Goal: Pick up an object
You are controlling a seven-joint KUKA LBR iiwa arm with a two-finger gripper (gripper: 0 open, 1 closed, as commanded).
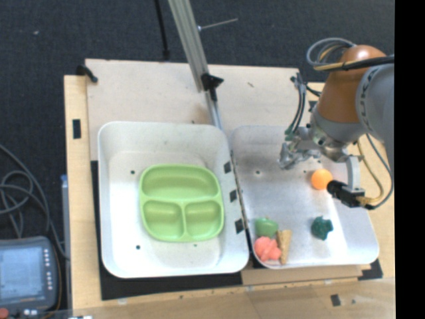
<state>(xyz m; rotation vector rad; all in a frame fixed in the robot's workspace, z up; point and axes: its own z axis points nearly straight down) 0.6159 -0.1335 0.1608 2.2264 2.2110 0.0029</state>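
My gripper (289, 158) hangs over the back part of the right bin (265, 178), fingertips pointing down near the bin floor, with nothing visible between them. An orange ball (321, 179) lies just to its right, a little nearer the front. A dark green toy (322, 228) rests further forward on the right. In the bin's front left corner sit a light green piece (267, 226), a pink piece (267, 248) and a tan cone (285, 242), close together.
The left bin (119, 151) holds a light green divided plate (180, 202). A slanted metal pole (192, 38) rises behind the divider between the bins. Cables (372, 198) trail from the wrist over the right bin's right side.
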